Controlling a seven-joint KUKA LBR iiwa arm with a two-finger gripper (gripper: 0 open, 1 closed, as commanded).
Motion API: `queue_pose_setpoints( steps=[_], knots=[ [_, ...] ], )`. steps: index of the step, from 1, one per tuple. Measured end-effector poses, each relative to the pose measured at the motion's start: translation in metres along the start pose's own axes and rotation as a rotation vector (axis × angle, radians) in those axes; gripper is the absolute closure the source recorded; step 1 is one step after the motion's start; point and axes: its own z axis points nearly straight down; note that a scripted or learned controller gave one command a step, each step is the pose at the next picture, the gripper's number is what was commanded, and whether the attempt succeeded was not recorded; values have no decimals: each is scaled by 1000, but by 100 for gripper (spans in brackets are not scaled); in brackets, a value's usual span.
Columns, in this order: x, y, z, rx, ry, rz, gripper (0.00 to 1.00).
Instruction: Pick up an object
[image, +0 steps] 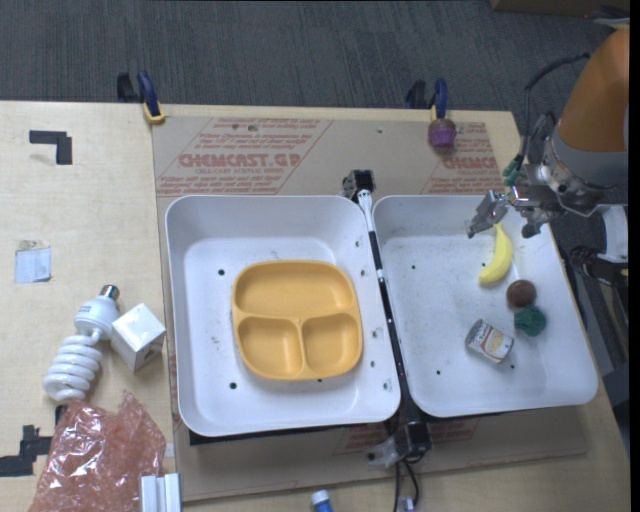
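My gripper (505, 224) hangs over the back of the right bin (440, 385), and its two fingers stand apart. A yellow banana (496, 260) lies on the bin floor just below it, with its upper tip reaching into the gap between the fingers. The fingers do not press on it. Further toward the front lie a brown ball (520, 293), a green lump (531, 320) and a small tin can (489, 341) on its side.
The left bin (200, 250) holds a yellow divided tray (297, 319). A purple object (442, 132) sits on the board behind the right bin. On the bench at left lie a spiral light bulb (80, 350), a white cube (138, 336) and crumpled pink plastic (95, 455).
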Motion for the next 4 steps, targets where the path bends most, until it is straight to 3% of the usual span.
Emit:
queue_pose_setpoints(
  steps=[1,2,3,4],
  knots=[
    [-46,-27,130,-1,0,1,0],
    [-42,-99,130,-1,0,2,0],
    [-8,-144,130,-1,1,2,0],
    [-9,-142,120,-4,0,5,100]
  ],
)
